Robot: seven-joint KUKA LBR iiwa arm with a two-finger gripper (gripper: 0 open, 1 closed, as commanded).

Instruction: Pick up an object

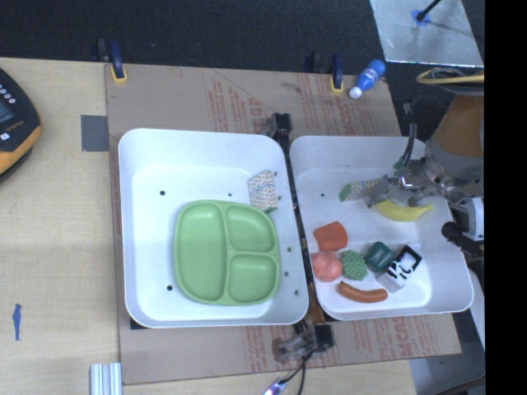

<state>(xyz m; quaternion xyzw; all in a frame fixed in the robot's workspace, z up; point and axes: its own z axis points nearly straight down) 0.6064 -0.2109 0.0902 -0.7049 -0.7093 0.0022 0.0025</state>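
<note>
White bins, two: left bin (148,163) holds one green tray (226,252); claw (380,189), state unclear, near one banana (402,211).

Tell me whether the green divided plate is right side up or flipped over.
Right side up. The green divided plate lies flat in the left bin, its three hollow compartments facing the camera, nothing in them.

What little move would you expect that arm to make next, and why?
Probably a short drop straight down. The gripper hangs in the right bin, just above and left of the yellow banana, with a small greenish packet at its tip. Nothing shows between its fingers, so it likely must lower onto one of these before closing. Which one it aims at I cannot tell.
</note>
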